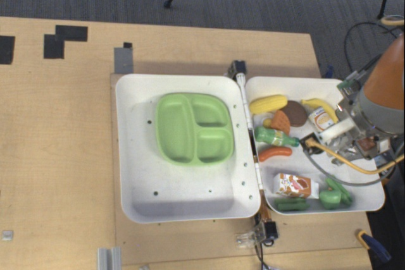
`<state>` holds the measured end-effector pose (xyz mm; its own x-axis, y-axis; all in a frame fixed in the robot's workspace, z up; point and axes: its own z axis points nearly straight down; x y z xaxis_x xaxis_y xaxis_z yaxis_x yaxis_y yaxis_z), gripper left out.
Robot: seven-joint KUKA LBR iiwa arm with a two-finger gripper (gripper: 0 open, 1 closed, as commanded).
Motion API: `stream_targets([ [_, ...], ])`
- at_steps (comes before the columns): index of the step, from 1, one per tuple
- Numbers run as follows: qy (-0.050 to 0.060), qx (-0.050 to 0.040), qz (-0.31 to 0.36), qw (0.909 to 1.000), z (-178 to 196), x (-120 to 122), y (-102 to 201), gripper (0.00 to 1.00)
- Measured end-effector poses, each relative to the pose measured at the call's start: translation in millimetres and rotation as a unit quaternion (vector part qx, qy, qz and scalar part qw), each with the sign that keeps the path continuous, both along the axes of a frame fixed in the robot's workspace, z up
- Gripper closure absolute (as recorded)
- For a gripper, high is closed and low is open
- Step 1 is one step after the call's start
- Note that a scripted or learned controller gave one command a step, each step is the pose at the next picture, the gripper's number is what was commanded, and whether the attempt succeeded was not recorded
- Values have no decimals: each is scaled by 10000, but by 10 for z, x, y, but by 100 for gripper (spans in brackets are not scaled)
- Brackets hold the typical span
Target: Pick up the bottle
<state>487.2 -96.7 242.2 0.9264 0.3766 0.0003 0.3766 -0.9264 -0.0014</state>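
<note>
The bottle, green with an orange end, lies on its side in the right bin, close to the wall that this bin shares with the left bin. A red sausage lies just beside it on the near side, and a banana lies beyond it, toward the far rim.

My end effector hangs over the right-hand part of the same bin, well apart from the bottle. From this angle I cannot tell whether it is spread or pressed together, and I see nothing held in it.

By my reckoning the pick has hardly begun: nothing is grasped and nothing is lifted. What is left is the whole of it. I must cross the bin toward the dividing wall, come down over the bottle without catching the sausage, close on it and raise it clear. The green plate in the left bin plays no part in this.
</note>
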Motion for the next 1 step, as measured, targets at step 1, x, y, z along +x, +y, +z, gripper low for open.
stream_targets([
  [1, -9, -5, -890, 9960, 800, 0, -373, 100],
])
